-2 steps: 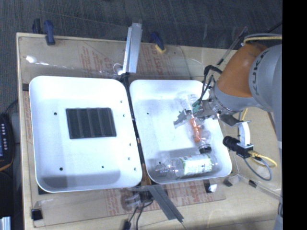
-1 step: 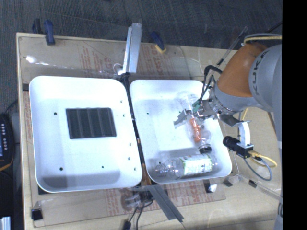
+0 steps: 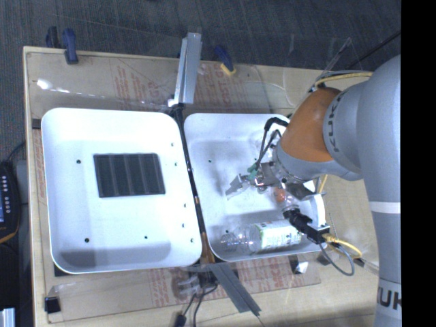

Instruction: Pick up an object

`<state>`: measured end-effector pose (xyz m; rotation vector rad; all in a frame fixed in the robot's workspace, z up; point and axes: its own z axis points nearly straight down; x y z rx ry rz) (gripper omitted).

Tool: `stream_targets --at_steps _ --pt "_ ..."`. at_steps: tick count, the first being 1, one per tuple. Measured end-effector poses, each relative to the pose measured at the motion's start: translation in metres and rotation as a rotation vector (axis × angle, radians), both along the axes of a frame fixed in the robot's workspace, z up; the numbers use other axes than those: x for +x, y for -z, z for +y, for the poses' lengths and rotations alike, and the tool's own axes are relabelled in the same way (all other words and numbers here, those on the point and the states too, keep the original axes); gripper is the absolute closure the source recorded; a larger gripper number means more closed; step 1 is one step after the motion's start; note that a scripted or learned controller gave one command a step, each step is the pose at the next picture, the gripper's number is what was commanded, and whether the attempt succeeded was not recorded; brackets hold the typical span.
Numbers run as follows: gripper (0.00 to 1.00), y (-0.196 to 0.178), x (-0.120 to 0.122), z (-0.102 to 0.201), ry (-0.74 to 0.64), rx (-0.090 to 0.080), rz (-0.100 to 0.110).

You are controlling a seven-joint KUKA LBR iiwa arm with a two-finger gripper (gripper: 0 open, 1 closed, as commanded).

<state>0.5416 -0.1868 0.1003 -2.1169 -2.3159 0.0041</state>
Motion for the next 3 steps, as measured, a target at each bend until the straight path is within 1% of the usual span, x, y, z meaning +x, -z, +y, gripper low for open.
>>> stream_targets --at_steps 1,2,3 --pt "0.0 -0.063 -0.048 -0.024 -0.058 0.0 -0.003" --pt "0.0 -0.063 0.003 -0.023 -0.045 0.0 -0.002" --pt "0.0 -0.024 0.03 -0.013 -0.235 0.001 -0.002"
